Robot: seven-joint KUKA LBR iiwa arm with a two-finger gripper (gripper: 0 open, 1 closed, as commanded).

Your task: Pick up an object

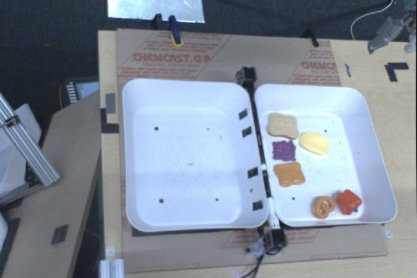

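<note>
A: Where are the objects on the desk (365, 68)?

B: All six lie in the right bin (365, 140). The tan toast (283, 125) is farthest, the yellow piece (314, 143) is to its right, the purple piece (283, 150) and the orange toast (289, 174) lie nearer. The pretzel (324, 206) and the red pepper (348, 201) are just beside each other at the near right corner.

A: And the gripper (394, 30)?

B: It hangs at the far right, well apart from the bins. How wide it stands, I cannot tell. The left bin (189, 159) is beside the right one.
</note>
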